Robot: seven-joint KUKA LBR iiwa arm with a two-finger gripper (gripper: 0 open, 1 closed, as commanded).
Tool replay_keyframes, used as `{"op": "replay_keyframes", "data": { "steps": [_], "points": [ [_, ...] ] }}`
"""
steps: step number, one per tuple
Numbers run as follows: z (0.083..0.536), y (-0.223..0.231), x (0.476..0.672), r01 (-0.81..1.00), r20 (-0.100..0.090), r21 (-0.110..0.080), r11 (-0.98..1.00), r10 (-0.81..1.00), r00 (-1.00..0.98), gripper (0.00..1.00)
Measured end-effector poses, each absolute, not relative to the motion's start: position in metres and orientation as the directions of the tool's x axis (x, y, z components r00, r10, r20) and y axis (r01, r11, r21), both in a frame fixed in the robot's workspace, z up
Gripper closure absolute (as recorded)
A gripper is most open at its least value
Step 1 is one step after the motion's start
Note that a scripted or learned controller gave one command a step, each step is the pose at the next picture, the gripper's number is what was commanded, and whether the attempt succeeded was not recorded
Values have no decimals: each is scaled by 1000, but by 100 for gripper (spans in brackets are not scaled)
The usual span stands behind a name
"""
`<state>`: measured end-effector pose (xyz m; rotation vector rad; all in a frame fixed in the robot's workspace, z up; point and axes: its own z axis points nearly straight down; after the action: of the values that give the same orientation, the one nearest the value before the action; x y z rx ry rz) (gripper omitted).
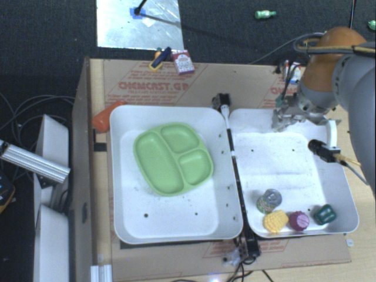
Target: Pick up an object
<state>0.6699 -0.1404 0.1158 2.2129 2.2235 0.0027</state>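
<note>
My gripper (286, 121) hangs over the far edge of the right bin (282, 163), well away from the objects. At that bin's near edge lie a silver crumpled ball (269, 200), a yellow bumpy piece (275, 221), a purple cylinder (299, 220) and a dark green block (324, 214). A green divided plate (173, 158) lies in the left bin (135, 216). Nothing shows between the fingers.
An orange thing (101, 117) sits by the left bin's far left corner. On the bench behind the bins lie a yellow and dark tool (159, 58) and a small red and white box (184, 63). A black divider (232, 157) runs between the bins.
</note>
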Motion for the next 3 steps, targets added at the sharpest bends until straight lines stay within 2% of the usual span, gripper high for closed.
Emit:
{"op": "replay_keyframes", "data": {
  "steps": [3],
  "points": [
    [149,-141,673,1000,-5,14,11,1000,-11,100]
  ]
}}
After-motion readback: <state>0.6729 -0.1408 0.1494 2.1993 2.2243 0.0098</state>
